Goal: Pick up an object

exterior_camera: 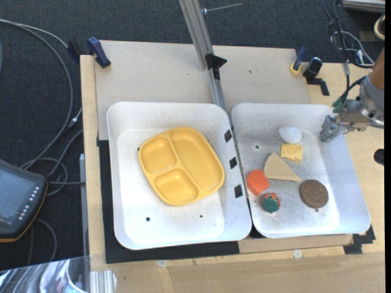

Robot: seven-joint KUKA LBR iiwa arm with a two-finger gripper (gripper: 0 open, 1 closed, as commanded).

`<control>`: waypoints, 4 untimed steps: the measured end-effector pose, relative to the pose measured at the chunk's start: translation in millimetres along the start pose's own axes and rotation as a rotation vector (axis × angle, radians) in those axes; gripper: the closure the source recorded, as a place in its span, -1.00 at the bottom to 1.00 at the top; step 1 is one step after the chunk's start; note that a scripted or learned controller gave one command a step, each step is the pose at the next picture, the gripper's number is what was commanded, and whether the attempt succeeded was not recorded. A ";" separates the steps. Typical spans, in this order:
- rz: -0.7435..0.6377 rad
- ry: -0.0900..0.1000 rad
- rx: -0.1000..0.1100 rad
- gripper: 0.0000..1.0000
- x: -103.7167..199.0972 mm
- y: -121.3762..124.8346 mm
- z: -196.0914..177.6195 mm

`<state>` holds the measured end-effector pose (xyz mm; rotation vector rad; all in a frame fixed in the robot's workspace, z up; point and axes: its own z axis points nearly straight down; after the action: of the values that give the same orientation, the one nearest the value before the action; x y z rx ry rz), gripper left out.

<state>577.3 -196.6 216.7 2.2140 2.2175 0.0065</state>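
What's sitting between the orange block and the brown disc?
The camera view shows a tan wedge and a small red-and-green toy between orange block and brown disc.

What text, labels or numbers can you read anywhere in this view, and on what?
None can be read.
The handheld screen device at the left edge has buttons, too small and blurred to read.
The yellow tray, the food pieces and both bins carry no print.

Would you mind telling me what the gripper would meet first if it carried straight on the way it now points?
Probably the right bin's bare floor near its right wall; the gripper points down-left, and depth is unclear. The white egg lies farther left.
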 end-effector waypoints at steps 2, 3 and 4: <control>-0.004 0.006 0.011 1.00 47.8 -2.7 -41.5; -0.005 0.006 0.012 1.00 103.0 -5.7 -32.9; -0.006 0.007 0.011 1.00 161.2 -16.8 -38.6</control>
<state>559.9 -35.4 254.7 2.2166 2.2332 0.0017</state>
